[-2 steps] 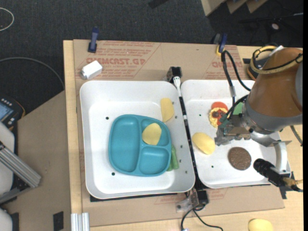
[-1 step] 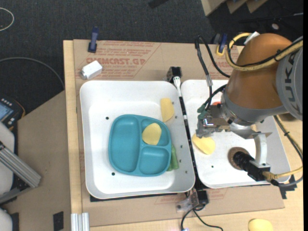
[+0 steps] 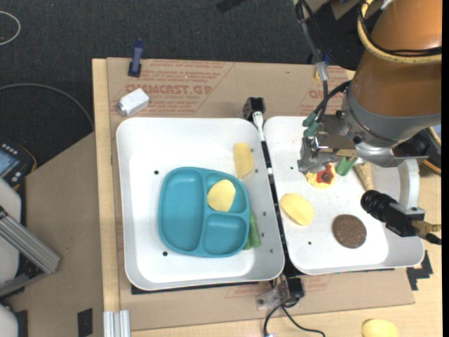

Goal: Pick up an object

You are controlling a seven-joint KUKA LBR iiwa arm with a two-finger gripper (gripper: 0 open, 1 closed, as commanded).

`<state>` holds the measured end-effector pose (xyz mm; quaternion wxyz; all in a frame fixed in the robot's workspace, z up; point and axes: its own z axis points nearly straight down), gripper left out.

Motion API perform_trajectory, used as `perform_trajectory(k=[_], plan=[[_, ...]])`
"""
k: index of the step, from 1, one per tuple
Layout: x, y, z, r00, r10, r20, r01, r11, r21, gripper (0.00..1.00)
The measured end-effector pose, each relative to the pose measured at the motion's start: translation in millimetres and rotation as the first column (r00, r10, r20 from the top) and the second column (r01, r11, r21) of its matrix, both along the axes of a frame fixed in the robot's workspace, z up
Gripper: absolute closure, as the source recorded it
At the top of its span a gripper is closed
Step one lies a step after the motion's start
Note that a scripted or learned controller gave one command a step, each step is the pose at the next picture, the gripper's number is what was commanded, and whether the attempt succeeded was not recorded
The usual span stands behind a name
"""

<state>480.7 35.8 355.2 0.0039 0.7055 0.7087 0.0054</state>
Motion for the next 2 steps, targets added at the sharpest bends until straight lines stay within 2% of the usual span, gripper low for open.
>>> perform_trajectory(k=[1,2], plan=[[-1,64,42,1.0,0.005,-0.006,-0.005,1.0,0.001,1.0],[-1,52,71,1.0,-0.003,-0.008,0.003,1.0,-0.001,1.0]])
